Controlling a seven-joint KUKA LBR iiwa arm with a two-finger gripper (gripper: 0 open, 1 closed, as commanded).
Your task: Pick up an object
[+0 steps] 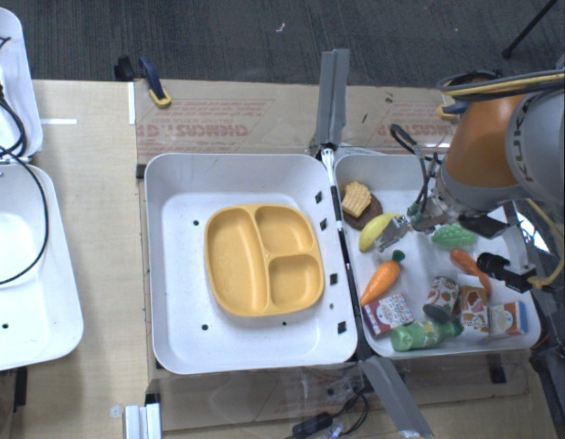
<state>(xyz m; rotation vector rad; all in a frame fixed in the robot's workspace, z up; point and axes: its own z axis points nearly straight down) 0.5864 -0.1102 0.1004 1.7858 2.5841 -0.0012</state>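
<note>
While the arm reaches into the right bin (529, 332), its gripper (395, 232) hovers just beside the banana (373, 230), fingers slightly parted, holding nothing. A carrot (381, 280) lies nearer, just below.

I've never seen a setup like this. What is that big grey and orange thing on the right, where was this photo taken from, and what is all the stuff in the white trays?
The grey and orange thing is a robot arm. Its gripper, a two-fingered hand, reaches into the right bin and sits close to a yellow banana; I cannot tell whether it grips anything. The photo comes from one fixed camera above the bench, looking down at a slant. The left bin holds a yellow divided plate. The right bin is full of toy food: a carrot, a waffle-like piece, something green and bumpy, a green bottle and small cartons.
</note>
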